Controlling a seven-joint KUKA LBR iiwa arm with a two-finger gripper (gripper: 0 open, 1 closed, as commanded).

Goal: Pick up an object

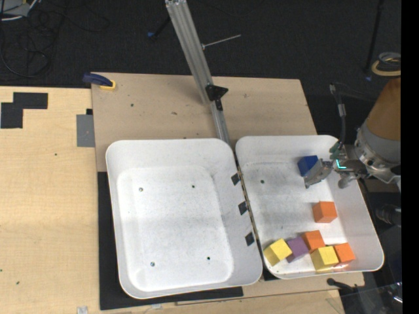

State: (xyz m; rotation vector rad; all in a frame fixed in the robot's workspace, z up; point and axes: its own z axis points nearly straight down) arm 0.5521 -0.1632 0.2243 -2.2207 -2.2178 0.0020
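Overhead, no brand, label or readable writing shows on anything on the bench [196, 110]. Two white bins sit side by side: the left bin [131, 156] and the right bin [275, 149], which holds all the blocks. A blue block [307, 165] lies near the right bin's far right corner, just beside the gripper [330, 175], touching or nearly touching its left finger [315, 176]; whether it sits between the fingers I cannot tell, nor how wide they stand. An orange block [325, 211] lies apart, toward the right wall. Along the near edge cluster a yellow block [278, 250], a purple block [297, 246], a second orange block [313, 239], another yellow block [324, 258] and a third orange block [344, 252]. A metal rail [193, 51] slants above the bins.
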